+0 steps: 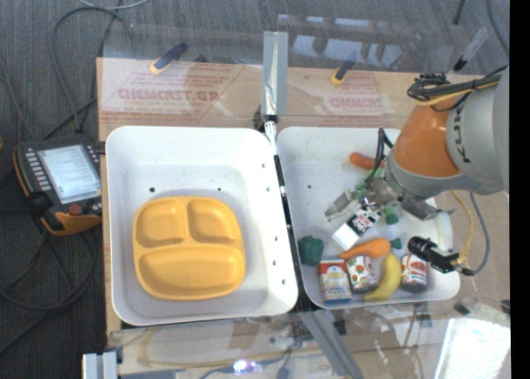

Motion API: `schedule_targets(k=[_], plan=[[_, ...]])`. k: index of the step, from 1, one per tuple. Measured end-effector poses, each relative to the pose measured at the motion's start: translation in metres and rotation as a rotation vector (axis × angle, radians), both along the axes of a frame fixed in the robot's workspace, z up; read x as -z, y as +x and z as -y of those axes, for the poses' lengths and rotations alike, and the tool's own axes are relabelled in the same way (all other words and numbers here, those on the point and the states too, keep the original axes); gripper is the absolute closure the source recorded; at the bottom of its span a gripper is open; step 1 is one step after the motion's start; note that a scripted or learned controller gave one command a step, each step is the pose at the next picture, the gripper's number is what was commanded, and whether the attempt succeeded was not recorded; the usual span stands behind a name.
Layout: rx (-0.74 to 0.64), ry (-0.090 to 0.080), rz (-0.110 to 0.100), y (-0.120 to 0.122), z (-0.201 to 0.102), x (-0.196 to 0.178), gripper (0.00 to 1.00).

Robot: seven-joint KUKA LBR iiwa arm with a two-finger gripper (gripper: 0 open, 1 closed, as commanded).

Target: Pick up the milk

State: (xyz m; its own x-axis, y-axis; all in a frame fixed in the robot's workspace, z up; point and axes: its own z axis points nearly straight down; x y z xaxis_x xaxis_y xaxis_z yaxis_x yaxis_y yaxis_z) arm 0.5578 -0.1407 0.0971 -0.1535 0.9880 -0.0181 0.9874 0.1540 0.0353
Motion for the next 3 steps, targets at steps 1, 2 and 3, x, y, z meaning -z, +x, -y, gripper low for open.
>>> schedule_targets(k=[1,2,3], plan=[[0.036,-0.001,0.005,-0.0415,-0.0092,-0.0001,0.0],[0.038,-0.002,0.008,-0.0404,-0.0086,-0.0077,1.0],[0.039,-0.002,0.004,-0.0416,-0.0087,-0.0065,0.0]])
